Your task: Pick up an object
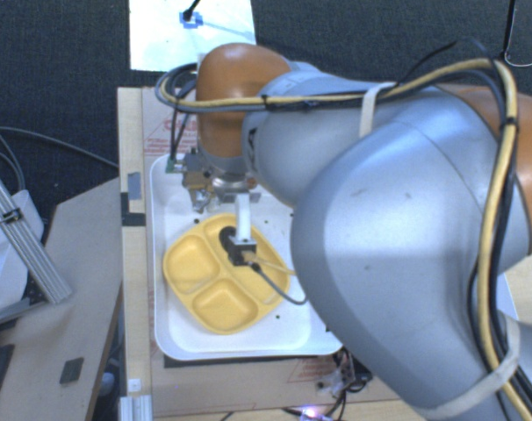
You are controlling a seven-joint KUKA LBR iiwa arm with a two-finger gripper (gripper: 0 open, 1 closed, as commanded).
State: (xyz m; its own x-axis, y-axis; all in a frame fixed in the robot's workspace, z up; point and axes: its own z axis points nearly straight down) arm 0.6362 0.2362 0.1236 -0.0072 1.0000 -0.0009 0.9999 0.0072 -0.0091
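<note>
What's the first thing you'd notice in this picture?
The huge grey robot arm fills the right side, with an orange band near the top. Under it, a yellow divided plate lies in a white bin, and the gripper hangs over the plate's far rim.

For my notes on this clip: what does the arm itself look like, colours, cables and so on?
The arm is bulky with rounded, glossy grey casings. An orange band caps the section above the wrist. Yellow and black cables run along its top, tied by a pale strap. The gripper is a small dark metal unit.
</note>
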